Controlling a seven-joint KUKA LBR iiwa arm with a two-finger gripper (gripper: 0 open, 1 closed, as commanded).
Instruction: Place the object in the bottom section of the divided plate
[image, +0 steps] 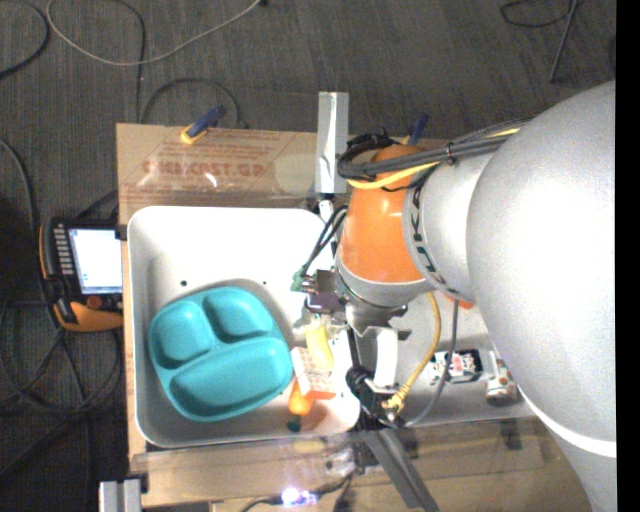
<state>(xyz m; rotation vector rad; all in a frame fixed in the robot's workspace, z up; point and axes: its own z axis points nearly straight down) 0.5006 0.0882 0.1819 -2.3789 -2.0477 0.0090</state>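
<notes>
A teal divided plate (222, 378) lies in the left white bin (200, 240), with two small sections at the back and one wide section at the front. Just right of the plate, at the bin's right wall, is a small bottle-like object (314, 368) with a yellowish body, a white label and an orange end. It lies tilted, its orange end toward the front. My gripper (335, 335) hangs right over the object's upper end, under the orange wrist band. The wrist hides whether the object is gripped.
The arm's big grey body covers most of the right bin; small items (462, 366) show under it. A cardboard sheet (210, 165) with a blue clamp lies behind the left bin. A control pendant (85, 272) sits left of the bench.
</notes>
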